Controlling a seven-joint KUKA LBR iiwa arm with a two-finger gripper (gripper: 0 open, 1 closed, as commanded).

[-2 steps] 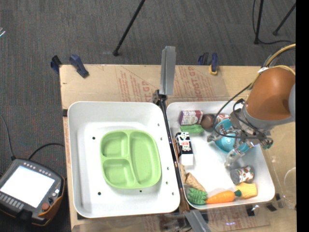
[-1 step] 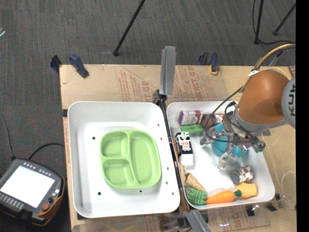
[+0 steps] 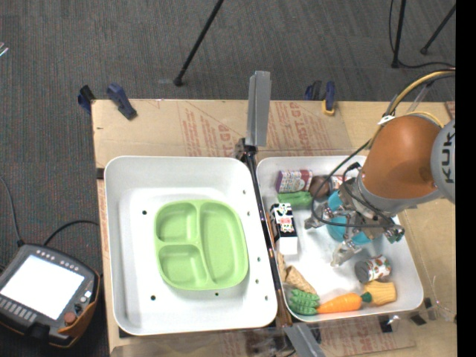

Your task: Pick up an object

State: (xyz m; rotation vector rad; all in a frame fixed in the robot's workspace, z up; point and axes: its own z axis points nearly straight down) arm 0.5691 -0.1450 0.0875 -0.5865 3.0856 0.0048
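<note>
hand (image 3: 349,245) fingers spread, nothing btwn | obj: blue cup (image 3: 341,218), partly hidden under hand, R bin (image 3: 413,274)

— What do you make of the surfaces in front of you?

— Your two bins (image 3: 123,199) look like smooth white plastic with a faint sheen. The green divided tray (image 3: 201,244) is matt plastic.

— And the table (image 3: 178,129)?

— You see raw brown cardboard or board there, dull, printed in red. The arm's orange band (image 3: 401,162) is glossy; you can see light sliding off it.

— The small things?

— The carrot (image 3: 341,303) and corn (image 3: 379,294) look like smooth toy plastic, and the can (image 3: 294,178) wears a paper-like label.
</note>
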